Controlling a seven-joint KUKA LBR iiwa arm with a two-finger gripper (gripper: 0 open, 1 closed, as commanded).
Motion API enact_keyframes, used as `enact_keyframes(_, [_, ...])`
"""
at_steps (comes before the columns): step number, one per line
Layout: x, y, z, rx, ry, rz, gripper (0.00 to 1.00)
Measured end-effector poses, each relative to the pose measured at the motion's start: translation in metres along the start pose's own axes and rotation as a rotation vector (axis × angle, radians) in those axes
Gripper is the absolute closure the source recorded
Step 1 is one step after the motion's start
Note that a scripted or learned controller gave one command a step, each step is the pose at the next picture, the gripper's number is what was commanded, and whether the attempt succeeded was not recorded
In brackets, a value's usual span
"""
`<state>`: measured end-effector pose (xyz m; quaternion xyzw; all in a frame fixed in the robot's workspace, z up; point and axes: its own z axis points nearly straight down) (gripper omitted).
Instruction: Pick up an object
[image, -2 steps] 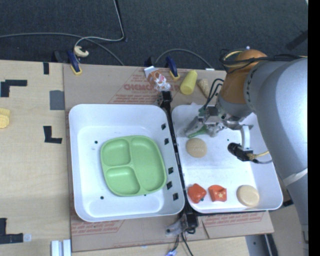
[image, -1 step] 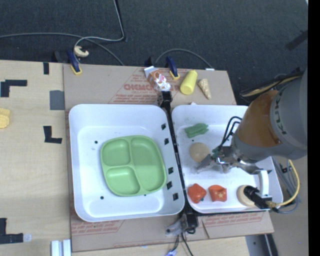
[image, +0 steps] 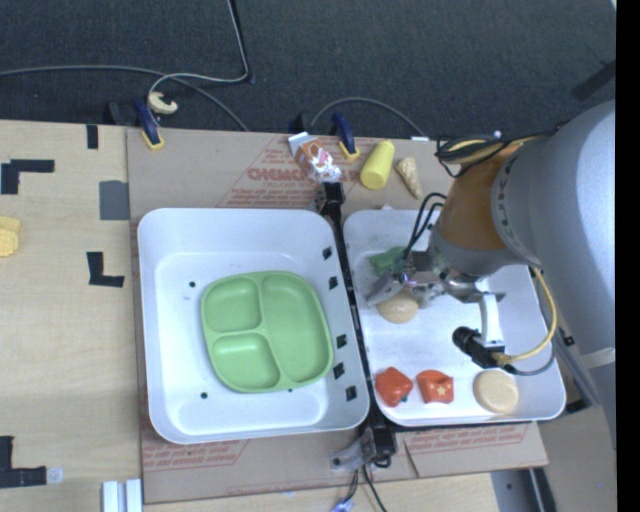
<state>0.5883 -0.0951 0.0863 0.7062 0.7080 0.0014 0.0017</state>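
Observation:
My gripper (image: 400, 285) is low in the right bin (image: 525, 405), near its upper left part. Its dark fingers sit right over a tan, potato-like object (image: 399, 310) and next to a green leafy item (image: 386, 262). Nothing can be seen held between them. Along the front of the same bin lie two red pieces (image: 393, 385) (image: 435, 385) and a pale round bun-like object (image: 496, 391). The grey arm with its orange band (image: 470, 210) comes in from the right.
The left bin (image: 170, 260) holds a green divided plate (image: 266, 330). Behind the bins on the cardboard lie a yellow cylinder (image: 377, 165), a tan cone-shaped item (image: 410, 177) and a small packet (image: 314, 157). Cables run over the right bin.

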Motion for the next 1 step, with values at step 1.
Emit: enact_keyframes(1, [-0.0006, 0.0012, -0.0119, -0.003, -0.001, 0.0, 1.0])
